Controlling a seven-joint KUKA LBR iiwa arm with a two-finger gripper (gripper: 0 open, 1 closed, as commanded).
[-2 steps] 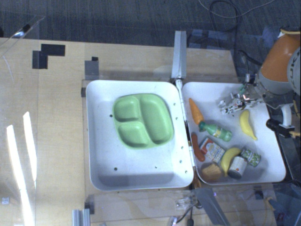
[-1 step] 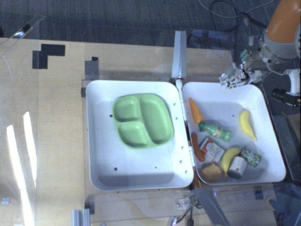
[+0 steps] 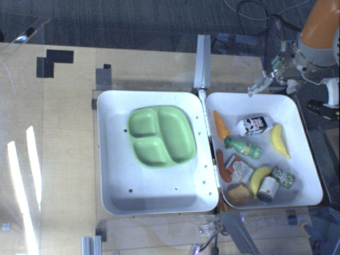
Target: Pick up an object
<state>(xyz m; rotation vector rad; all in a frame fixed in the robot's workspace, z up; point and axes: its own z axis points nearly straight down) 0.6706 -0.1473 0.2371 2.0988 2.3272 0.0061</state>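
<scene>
Our gripper [image 3: 264, 84] hangs above the right bin's [image 3: 305, 122] far rim, its state unreadable to us. The banana [image 3: 279, 141] lies near that bin's right wall; we judge it light, smooth, slightly soft, best pinched across its middle.

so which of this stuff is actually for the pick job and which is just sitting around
For the job:
- gripper, above the right bin's far edge
- carrot
- milk carton
- green bottle
- banana
- two cans

Just lying about:
- green divided plate in the left bin
</scene>
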